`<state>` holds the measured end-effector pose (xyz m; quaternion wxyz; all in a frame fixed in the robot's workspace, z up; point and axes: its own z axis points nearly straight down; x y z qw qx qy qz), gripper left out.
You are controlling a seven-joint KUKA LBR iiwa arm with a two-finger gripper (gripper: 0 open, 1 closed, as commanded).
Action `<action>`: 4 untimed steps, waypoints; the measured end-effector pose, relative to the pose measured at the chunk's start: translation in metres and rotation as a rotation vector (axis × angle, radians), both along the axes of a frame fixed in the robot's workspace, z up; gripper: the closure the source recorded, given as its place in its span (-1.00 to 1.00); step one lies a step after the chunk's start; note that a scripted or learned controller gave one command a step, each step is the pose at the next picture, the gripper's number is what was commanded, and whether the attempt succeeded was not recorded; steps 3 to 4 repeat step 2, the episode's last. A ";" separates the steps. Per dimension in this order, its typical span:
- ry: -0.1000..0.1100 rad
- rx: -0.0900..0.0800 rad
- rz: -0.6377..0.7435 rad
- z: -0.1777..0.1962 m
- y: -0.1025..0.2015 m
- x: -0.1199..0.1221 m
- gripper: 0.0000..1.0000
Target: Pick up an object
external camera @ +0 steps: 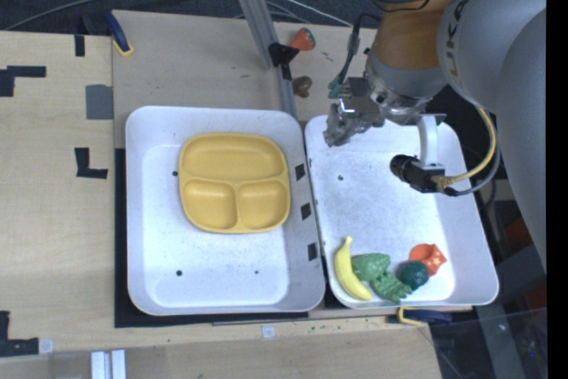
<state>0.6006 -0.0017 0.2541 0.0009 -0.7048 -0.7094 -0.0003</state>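
Pale wood is covering the desk (53, 217), which is carrying two shallow white bins side by side. Seen from the camera above, the left bin (142, 217) is holding a yellow divided plate (235, 182) lying flat toward its far half. The right bin (390, 217) is holding a small cluster of toy foods in its near corner: a yellow banana (347, 272) lying against the near-left wall, a green leafy piece (373, 265) just beside it, a dark teal piece (413, 274) and an orange-red piece (428, 256) touching one another nearest the right wall.

The grey arm (497, 31) is reaching in from the right edge of the desk, and its claw (338, 133) is hanging over the far-left corner of the right bin, well apart from the toy cluster. Nothing is showing between its tips; whether they are apart or together I cannot tell.

A grey metal pole (253, 0) is slanting across the far edge of the desk, with a small orange object (303, 38) and a brown object (302, 86) lying near its foot.
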 end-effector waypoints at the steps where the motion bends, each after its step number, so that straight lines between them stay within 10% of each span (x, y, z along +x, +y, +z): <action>1: 0.001 -0.001 -0.001 -0.014 0.042 0.019 1.00; 2: -0.001 0.000 0.000 -0.009 0.093 0.035 1.00; 4: -0.001 0.000 0.000 -0.009 0.093 0.035 1.00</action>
